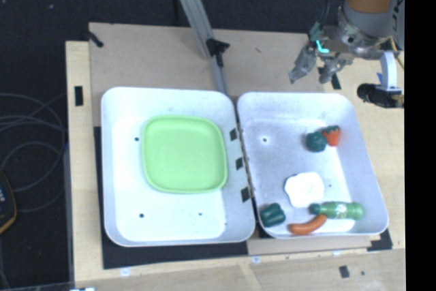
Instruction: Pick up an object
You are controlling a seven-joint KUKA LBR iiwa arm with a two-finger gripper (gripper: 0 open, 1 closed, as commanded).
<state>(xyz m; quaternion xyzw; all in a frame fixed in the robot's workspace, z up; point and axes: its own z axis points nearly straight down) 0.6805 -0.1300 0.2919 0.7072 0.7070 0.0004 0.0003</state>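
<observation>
Above the far edge of the right bin (361, 140), the gripper (317, 69) hangs with fingers apart and empty, while that bin holds six objects, the green bottle (338, 210) among them, and the left bin (122, 146) one green plate (184, 154).

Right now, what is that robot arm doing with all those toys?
The robot arm's gripper hangs above the back edge of the right bin, with open jaws holding nothing. The toys all lie in that bin, including a green bottle and an orange sausage. A green plate sits in the left bin.
</observation>
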